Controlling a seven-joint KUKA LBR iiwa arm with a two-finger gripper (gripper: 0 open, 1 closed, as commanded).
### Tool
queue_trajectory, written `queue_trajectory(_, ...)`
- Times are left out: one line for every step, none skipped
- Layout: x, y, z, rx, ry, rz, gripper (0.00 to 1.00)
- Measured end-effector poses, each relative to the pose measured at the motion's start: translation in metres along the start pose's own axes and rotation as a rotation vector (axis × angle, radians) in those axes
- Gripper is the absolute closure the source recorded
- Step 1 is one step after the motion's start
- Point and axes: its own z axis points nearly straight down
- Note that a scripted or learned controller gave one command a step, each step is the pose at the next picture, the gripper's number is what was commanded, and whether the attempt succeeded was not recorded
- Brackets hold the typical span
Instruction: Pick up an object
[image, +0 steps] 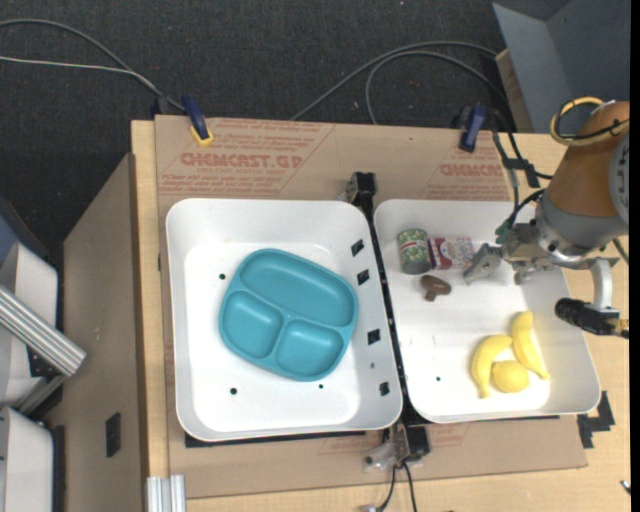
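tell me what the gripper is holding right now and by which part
Nothing is held. The gripper sits low in the right bin, its fingers spread with only white floor between them, beside the small packet and apart from the can.

Two white bins side by side on a brown cardboard-covered bench (300, 140) with red printed lettering. The left bin (190, 300) holds a teal divided plate (288, 313), three compartments, lying flat near the centre. Black clips (365, 300) run along the seam between the bins. A blue-and-yellow clamp (196, 120) sits at the board's top left, a blue clamp (471, 126) at top right. Grey cables (400, 60) trail over dark carpet.
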Motion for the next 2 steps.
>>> queue_trajectory(0.000,0.003,-0.016,-0.010,-0.002,0.000,1.00)
queue_trajectory(0.003,0.002,-0.061,-0.014,-0.005,-0.002,1.00)
